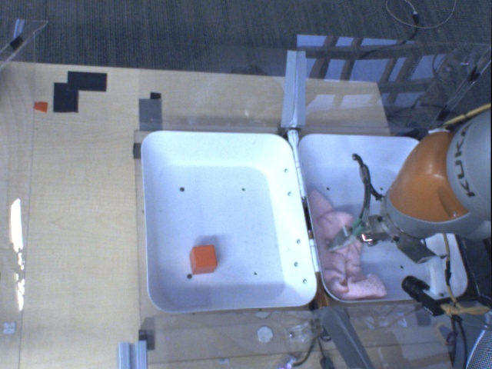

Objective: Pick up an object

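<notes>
Over at the right of the frame the arm (438,187) has its gripper (347,237) down on the pink cloth (342,256) lying along the left side of the right bin (338,148), its fingers' spread I cannot tell, while 1 orange cube (204,259) sits low in the left bin (215,148).

The bench (77,229) looks like pale wood, smooth and a bit shiny where light hits it. Both white bins (223,160) look like smooth plastic with a soft shine. The orange block (204,259) looks smooth and matt. The pink cloth (342,256) is soft, fuzzy and crumpled. The arm's orange band (427,187) is glossy, like hard plastic or painted metal. The strip between the bins (294,91) looks like dull grey metal
</notes>
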`<state>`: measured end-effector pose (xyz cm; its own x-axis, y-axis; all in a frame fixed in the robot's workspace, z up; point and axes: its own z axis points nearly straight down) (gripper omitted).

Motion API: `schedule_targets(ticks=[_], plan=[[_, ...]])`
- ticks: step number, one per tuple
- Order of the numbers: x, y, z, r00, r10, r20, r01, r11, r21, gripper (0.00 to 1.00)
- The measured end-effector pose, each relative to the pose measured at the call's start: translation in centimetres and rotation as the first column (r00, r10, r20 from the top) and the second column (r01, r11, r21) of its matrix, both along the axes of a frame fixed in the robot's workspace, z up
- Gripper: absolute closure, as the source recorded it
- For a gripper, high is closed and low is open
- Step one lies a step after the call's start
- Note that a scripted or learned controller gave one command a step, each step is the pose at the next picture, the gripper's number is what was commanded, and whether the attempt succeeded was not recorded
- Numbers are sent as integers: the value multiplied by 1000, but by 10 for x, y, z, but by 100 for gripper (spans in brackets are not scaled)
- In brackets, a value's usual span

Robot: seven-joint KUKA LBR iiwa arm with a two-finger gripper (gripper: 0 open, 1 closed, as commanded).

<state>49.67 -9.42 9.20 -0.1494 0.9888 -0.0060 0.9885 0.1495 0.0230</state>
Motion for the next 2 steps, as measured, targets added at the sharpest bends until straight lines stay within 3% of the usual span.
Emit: schedule_targets(ticks=[1, 2], plan=[[4, 1, 13, 1000, 2, 11, -2, 1000, -1, 100], [70, 21, 116, 982, 190, -16, -190, 982, 1, 100]])
